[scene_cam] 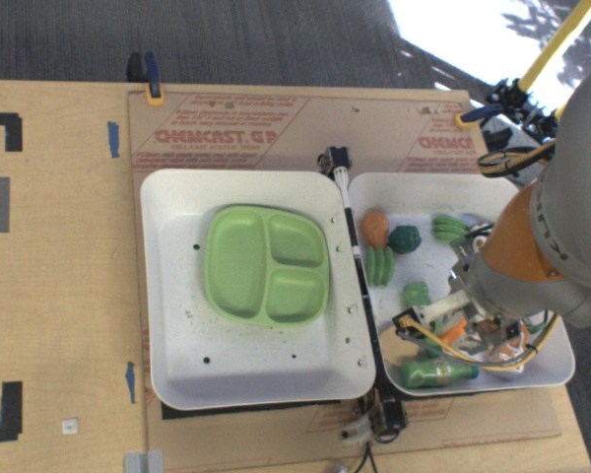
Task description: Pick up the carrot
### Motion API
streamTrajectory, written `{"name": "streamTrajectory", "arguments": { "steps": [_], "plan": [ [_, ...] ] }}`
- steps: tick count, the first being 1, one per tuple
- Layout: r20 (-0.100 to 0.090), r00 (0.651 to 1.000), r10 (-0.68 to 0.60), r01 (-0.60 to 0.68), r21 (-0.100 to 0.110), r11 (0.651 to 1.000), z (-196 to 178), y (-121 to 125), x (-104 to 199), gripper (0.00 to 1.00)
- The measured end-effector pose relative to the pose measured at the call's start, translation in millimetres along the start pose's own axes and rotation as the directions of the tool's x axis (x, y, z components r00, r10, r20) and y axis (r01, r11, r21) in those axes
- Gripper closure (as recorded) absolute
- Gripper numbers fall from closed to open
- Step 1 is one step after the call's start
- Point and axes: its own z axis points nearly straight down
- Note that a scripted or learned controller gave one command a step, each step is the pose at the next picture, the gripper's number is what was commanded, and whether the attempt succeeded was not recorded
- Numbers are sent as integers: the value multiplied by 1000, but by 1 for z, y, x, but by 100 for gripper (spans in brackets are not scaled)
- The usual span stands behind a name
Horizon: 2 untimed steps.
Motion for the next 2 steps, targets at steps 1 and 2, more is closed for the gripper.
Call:
{"name": "streamTrajectory", "arguments": {
  "steps": [1, 2],
  "plan": [
    [0, 1000, 0, 0, 1, 1000, -10, 0, 0, 100],
    [1, 1000, -1, 1, 3, 1000, -19, -1, 1, 100]
  ]
}}
